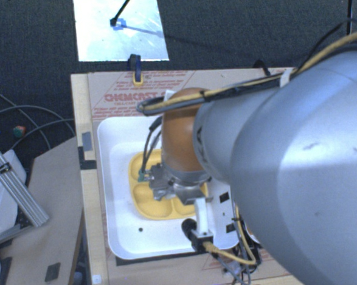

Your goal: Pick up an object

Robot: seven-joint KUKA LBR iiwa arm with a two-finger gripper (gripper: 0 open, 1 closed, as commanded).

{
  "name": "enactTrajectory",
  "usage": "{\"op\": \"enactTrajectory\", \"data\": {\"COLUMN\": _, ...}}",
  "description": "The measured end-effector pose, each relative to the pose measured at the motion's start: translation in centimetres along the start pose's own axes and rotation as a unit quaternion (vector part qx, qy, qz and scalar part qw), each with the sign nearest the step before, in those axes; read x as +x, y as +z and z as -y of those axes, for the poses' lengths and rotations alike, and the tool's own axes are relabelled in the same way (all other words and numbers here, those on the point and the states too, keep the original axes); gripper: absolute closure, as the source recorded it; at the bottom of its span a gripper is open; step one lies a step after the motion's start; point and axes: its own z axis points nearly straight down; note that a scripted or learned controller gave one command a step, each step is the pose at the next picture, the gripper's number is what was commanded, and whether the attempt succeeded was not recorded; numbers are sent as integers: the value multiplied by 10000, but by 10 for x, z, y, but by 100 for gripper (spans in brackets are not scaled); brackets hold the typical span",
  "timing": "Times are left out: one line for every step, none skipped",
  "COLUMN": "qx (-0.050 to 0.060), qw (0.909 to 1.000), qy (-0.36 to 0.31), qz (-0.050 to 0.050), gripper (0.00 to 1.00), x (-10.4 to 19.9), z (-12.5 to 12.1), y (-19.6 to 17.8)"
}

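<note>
Grey metal of the arm (295, 161) covers most of my view on the right, with its orange band (178, 136) over the left white bin (116, 173). Under the wrist, the gripper (170, 191) hangs low above a yellow object (143, 202), which lies on the bin floor near its middle. From here I cannot tell how the gripper is set, or if it touches the object. The bin sits on a brown cardboard sheet (162, 88) with red print. Behind it I see dark carpet (25, 40) and a shiny silver plate (118, 24). At left, a beige table (43, 209) carries an aluminium rail (13, 181), and thin black cables (28, 128) curve across the floor.
</note>
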Motion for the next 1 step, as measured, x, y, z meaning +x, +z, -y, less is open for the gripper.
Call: {"op": "enactTrajectory", "data": {"qx": -68, "qw": 10000, "qy": 32, "qz": 6, "gripper": 100, "x": -9, "z": -126, "y": 45}}
